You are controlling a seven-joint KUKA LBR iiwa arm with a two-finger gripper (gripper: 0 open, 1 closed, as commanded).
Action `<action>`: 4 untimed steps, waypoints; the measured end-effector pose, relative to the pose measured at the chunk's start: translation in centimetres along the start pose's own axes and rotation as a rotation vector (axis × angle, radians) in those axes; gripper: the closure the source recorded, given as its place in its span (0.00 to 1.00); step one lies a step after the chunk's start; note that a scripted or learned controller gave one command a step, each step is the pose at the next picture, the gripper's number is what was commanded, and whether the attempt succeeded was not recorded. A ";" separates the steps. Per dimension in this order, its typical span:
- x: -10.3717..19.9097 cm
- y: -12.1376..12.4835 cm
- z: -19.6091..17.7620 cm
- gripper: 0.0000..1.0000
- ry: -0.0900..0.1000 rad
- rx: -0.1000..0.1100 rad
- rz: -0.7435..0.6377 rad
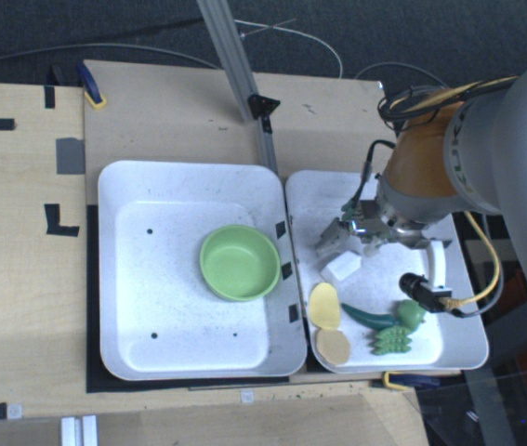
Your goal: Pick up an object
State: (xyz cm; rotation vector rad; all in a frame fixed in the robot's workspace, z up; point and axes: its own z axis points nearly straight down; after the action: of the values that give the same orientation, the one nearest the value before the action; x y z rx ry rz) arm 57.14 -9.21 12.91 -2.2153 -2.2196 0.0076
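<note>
My gripper is low in the right bin, near its left-middle part, and its fingers look spread open with nothing between them. A small white block lies on the bin floor just below the fingertips, close to them; whether they touch it I cannot tell. Towards the bin's front lie a yellow piece, a tan round piece, a long dark green item, a round green item and a spiky green toy.
A light green bowl sits in the left bin, near the wall between the bins. A slanted metal pole crosses above the bench behind the bins. Cables hang from the arm over the right bin's right side.
</note>
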 end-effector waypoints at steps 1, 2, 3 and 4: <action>0.0 0.1 -1.3 1.00 0.000 -0.004 0.000; -0.6 0.0 -7.4 1.00 -0.002 -0.012 0.001; -0.6 0.0 -12.7 1.00 -0.002 -0.012 0.000; 4.5 -0.6 -11.2 1.00 0.000 -0.004 -0.003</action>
State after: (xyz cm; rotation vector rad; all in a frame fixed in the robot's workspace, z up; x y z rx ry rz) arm 56.61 -4.72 24.07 -2.2135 -2.2255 0.0023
